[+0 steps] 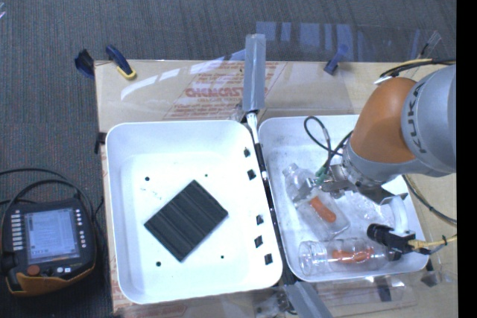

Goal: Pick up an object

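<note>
Two shallow white bins are set side by side on the bench (149, 89). The left bin (119, 160) is placed toward the bench's left edge and the right bin (279, 130) toward its right edge. A black ribbed pad (186, 220) is seen lying flat near the middle of the left bin, turned at an angle to the walls.

The grey arm with its orange band (384, 123) is reached in over the right bin from the bench's right edge. The hand (319, 186) is lowered into the middle of that bin. Whether it is open or closed cannot be told, and nothing can be seen to be gripped.

A clear bottle (317, 206) with an orange piece inside is found lying on its side, slantwise, just beside and partly under the hand. A second clear bottle (339, 255), also with orange inside, is laid along the bin wall nearest the bench's near edge.

Blue clamps (119, 63) are fixed at the bench's far edge. A control pendant (48, 238) is set on the carpet beyond the left edge.
</note>
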Robot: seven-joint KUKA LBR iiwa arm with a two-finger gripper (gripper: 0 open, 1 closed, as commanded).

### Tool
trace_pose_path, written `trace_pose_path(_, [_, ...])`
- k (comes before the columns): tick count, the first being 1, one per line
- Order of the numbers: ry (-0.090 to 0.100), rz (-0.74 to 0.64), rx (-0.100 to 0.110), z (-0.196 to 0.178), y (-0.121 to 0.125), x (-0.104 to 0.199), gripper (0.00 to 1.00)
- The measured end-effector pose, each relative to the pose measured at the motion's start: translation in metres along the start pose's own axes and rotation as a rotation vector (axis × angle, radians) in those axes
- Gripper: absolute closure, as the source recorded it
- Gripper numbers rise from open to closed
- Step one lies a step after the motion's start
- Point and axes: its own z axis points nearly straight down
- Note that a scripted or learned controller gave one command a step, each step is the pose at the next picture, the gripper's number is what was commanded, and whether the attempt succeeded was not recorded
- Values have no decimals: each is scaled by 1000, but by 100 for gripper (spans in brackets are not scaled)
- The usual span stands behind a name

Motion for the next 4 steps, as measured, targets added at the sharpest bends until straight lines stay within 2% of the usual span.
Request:
trace_pose_path(1, [0,-27,-9,19,1,-3,0])
trace_pose_path(2, [-2,142,-6,19,67,-19,0])
trace_pose_path(3, [-1,137,1,13,67,-18,100])
trace_pose_path(4, [-3,-13,1,-44,97,-5,100])
